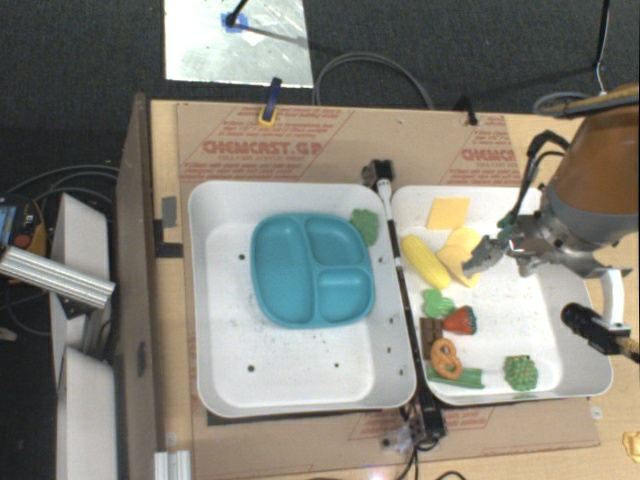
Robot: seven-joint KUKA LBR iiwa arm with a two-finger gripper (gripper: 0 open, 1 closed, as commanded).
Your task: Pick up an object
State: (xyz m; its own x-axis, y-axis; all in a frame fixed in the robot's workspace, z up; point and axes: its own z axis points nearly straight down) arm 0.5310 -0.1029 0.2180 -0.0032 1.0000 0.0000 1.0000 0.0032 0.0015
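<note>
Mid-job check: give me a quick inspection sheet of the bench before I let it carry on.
Surface: two white bins side by side, left bin, right bin.
Job's things: right bin holds toy food: corn, cheese slice, strawberry, pretzel, broccoli.
Clutter: blue divided plate in left bin, green piece at its corner.
Grippers: claw low over right bin, beside yellow wedge; grip unclear.
Cables: grey loop behind bench.
Surroundings: foil sheet on floor.

Grey arm with orange band reaching in from the right, wrist angled down and leftward, gripper point(487, 255) low at the end of it, dark fingers point(480, 259) pointing left, slightly parted, nothing between them
</note>
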